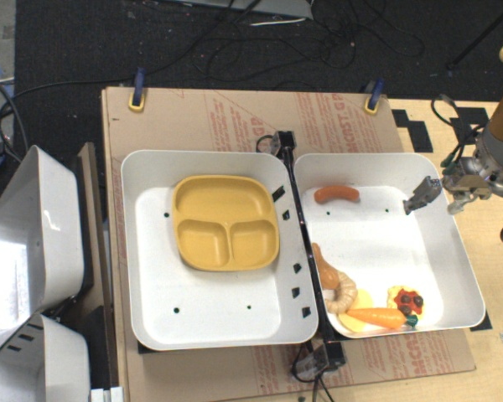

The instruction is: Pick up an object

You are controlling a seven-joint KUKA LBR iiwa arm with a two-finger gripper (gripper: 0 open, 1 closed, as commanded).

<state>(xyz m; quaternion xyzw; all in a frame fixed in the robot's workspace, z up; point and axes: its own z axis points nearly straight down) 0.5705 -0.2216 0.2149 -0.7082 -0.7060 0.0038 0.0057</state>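
Hovering at the right bin's (465, 249) upper right rim, the gripper (443, 194) has fingers spread apart, holding nothing; a sausage (336, 194) lies well apart.

1. We see two bins, the left bin (151, 224) and the right bin (453, 249), that look like smooth white plastic with a soft sheen.
2. The tray (226, 223) looks like matt yellow plastic, smooth, with moulded compartments.
3. The board (235, 115) under the bins looks like plain brown cardboard, matt, with faded red print.
4. The sausage (336, 194), carrot (375, 316) and shrimp (339, 287) look like smooth, slightly glossy plastic toys.
5. The gripper (440, 193) looks like grey metal with a dull finish.
6. The floor (67, 23) looks like dark, rough, speckled carpet.
7. The clamps (137, 97) have yellow glossy-looking tips.
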